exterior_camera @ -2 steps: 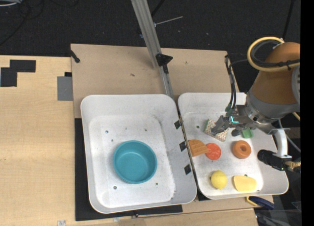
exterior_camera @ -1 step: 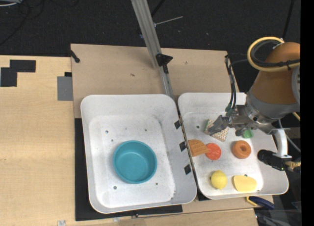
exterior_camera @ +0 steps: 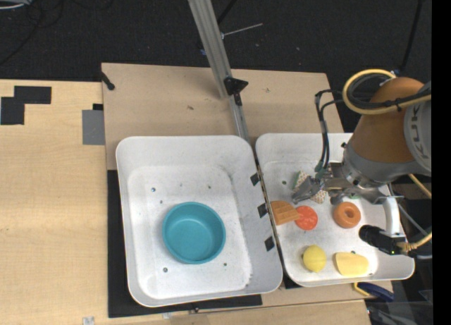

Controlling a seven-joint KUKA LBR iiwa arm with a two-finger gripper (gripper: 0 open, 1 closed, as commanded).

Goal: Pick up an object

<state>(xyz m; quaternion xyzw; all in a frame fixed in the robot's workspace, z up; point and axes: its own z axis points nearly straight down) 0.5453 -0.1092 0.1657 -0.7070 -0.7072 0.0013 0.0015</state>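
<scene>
Two bins: teal bowl (exterior_camera: 194,232) in left one; gripper (exterior_camera: 308,188) over right bin (exterior_camera: 282,149), finger state unclear, cannot tell any hold.

Part of white lettering on the grey arm (exterior_camera: 421,130) at the right edge, cut off by the frame so can't really make it out, nothing else readable, no labels on the bins or the objects

Even overhead light, soft shadows, mild glare on white bins (exterior_camera: 134,168), slightly grainy.
</scene>
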